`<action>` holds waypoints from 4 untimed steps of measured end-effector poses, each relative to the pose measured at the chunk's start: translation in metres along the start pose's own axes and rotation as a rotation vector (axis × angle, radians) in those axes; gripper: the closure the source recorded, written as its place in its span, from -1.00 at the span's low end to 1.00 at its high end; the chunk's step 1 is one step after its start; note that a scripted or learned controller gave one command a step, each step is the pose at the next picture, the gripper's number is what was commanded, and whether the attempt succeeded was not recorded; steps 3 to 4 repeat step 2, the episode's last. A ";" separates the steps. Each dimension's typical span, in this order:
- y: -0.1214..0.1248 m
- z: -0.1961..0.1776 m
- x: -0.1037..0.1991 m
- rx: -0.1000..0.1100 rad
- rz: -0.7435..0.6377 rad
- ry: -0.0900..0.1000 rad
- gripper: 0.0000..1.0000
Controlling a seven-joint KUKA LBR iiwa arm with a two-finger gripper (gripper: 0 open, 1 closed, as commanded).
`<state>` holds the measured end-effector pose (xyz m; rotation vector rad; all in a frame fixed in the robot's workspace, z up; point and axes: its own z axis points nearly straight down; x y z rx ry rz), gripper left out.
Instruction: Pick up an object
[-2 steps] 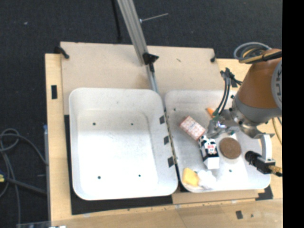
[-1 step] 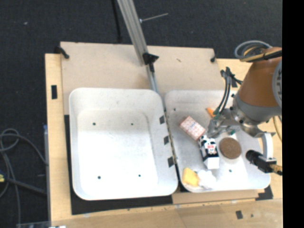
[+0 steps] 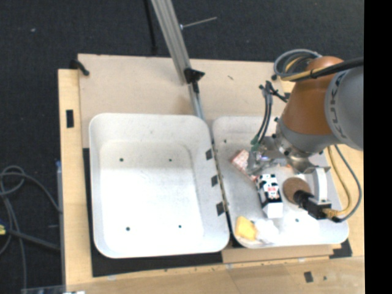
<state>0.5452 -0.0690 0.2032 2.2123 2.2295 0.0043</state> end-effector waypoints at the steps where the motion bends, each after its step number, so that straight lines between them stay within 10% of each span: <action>1: 0.010 -0.017 0.060 0.000 -0.002 0.001 1.00; 2: 0.008 -0.031 0.114 0.000 -0.002 0.001 1.00; 4: 0.008 -0.031 0.114 0.000 -0.002 0.001 1.00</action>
